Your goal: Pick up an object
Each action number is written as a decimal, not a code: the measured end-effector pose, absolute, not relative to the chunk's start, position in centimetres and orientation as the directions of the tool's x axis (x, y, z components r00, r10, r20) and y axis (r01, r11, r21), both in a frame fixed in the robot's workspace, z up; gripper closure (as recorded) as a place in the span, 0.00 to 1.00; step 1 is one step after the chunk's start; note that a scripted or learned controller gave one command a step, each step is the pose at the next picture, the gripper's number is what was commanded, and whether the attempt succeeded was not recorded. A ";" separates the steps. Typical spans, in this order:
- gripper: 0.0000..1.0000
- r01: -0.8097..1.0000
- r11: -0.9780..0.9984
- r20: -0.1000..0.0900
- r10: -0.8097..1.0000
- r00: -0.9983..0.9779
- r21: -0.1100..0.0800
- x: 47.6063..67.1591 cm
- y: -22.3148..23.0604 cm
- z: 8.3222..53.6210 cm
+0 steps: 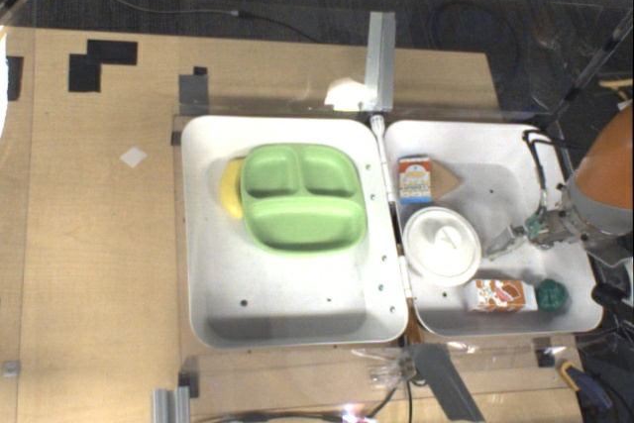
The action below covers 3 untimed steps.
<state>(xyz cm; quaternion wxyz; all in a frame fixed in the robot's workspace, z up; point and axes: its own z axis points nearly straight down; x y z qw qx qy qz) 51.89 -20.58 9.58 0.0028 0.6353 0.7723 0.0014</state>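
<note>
The right bin holds a small red and white carton near its back left. In front of the carton sits a round white bowl. A bottle with a green cap lies on its side along the front wall. My gripper hangs low over the right half of this bin, just right of the white bowl and above the bottle. The grey arm with its orange band comes in from the right edge. Nothing shows as held.
The left bin holds a green divided plate, with a yellow object poking out from under its left side. A metal post stands behind the wall between the bins. Cables run along the right bin's right side.
</note>
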 end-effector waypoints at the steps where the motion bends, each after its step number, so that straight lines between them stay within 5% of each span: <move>1: 0.00 0.947 0.320 -0.003 0.947 -0.320 0.005 57.6 -18.0 12.9; 2: 0.00 0.899 0.437 -0.004 0.899 -0.437 0.006 64.8 -13.6 13.4; 3: 0.00 0.946 0.324 -0.010 0.946 -0.324 0.016 65.0 -9.9 9.6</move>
